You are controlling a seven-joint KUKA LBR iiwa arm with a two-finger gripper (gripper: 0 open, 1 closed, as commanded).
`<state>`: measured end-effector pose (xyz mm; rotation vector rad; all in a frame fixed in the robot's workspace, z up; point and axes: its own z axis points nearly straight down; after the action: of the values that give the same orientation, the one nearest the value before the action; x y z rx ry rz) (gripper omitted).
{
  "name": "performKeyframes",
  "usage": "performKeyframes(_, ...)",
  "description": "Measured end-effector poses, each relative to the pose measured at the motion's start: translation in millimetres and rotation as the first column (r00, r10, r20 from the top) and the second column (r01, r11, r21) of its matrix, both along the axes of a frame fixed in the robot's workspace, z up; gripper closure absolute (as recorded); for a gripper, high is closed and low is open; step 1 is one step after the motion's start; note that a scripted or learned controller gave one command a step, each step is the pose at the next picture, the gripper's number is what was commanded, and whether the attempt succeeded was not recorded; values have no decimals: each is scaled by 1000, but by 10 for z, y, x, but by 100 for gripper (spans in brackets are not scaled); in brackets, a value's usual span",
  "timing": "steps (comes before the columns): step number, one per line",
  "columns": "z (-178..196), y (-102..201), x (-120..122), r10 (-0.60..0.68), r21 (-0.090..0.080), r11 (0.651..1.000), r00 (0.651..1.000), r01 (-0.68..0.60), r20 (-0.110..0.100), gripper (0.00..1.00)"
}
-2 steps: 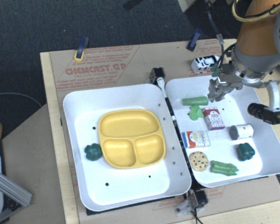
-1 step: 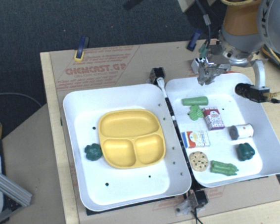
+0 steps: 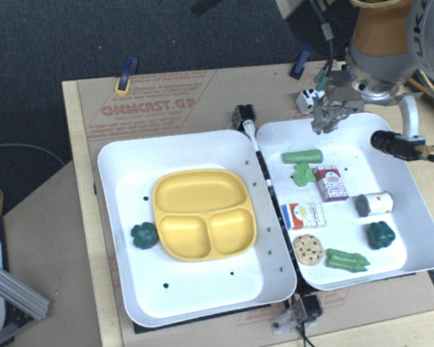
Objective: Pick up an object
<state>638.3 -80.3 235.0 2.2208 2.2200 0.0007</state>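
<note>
Toys [image 3: 302, 157] lie loose in the right bin [image 3: 411, 187]; the gripper [image 3: 327, 122] hovers at twelve o'clock, grasping nothing, grip state unclear.

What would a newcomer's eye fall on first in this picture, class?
Probably the yellow divided plate filling the middle of the left bin. Next, the cluster of small toy foods in the right bin, with the gripper hovering over its far edge.

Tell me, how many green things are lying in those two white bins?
5. Left bin: one green lump. Right bin: green stick, small green piece, green pod, dark green lump.
</note>
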Motion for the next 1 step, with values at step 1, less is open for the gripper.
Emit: performKeyframes(1, -142, -22, -134, 0, 1, 1000, 1000, 0, -6, 100)
